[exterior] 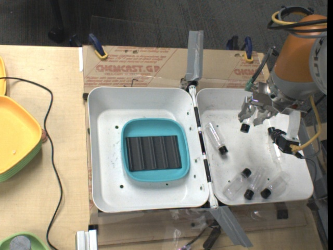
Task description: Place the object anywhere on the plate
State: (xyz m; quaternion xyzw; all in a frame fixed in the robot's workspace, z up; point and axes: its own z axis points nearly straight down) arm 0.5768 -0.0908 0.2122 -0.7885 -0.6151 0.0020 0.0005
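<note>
Clear plastic, black-capped: the vials [215, 138] in the right bin [291, 189] are the things to move, and they look light, stiff and slick, apt to roll on the white floor. The nearest lone one lies to the left of the gripper [251, 120] and a little below it in the view, well apart from it, with its cap toward the bin's near side. Three or four more lie further off, below the gripper, in a loose cluster [252, 184] by the near wall; their clear bodies blur into the white, so I cannot count them surely.

The lone vial seems the better pick, since nothing crowds it. Take it across the middle of the tube, with the fingers square to its long axis, so that it neither pivots nor squirts out. A light squeeze should do; a thin wall may crack under a hard one.

The gripper hangs over the far part of the right bin with its two fingers spread and nothing between them.

The plate [155, 178], teal with a dark ribbed centre, sits in the left bin [101, 139], far to the gripper's left, beyond the wall between the bins.
</note>
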